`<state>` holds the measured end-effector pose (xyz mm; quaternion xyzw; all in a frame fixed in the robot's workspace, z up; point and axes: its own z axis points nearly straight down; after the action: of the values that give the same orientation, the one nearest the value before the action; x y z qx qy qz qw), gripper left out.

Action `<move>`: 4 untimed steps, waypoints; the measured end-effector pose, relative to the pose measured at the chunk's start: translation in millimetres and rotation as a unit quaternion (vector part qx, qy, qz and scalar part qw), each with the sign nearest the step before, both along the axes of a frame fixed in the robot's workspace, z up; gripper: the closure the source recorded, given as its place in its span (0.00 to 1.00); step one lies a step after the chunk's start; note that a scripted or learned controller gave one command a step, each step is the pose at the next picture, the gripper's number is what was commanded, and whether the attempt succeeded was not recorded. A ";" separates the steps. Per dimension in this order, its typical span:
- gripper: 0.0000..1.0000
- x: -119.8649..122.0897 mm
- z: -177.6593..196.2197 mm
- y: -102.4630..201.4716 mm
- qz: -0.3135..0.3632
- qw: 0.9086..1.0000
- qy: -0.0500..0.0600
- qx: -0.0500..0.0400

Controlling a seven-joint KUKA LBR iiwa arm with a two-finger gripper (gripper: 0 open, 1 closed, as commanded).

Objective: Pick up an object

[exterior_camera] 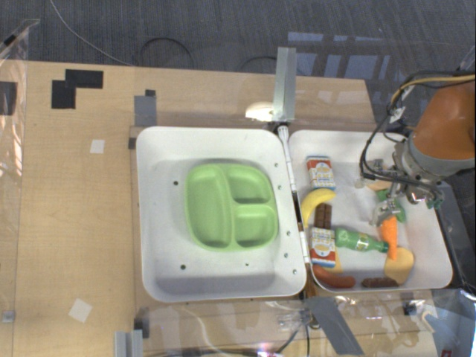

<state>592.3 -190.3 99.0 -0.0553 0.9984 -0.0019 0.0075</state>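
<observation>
Hovering: end effector [394,199] sits over the small orange plastic carrot [390,233] at 3 o'clock in the shallow white right bin [445,262]; grip state unreadable, nothing lifted yet.

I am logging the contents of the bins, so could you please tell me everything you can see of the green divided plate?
The green divided plate is pale green with a matte, plastic look and a rounded-rectangle outline. Raised ridges split it into three compartments: one long section on the view's left and two smaller ones stacked on the right. It lies flat, right side up, near the middle of the left white bin, resting on the bin's floor. Nothing lies in its compartments and nothing else touches it.
</observation>
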 end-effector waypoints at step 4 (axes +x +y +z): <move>1.00 72.1 216.0 14.4 0.025 1.000 0.000 0.001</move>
<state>664.4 -176.0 315.0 -0.0804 0.9967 -0.0008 0.0074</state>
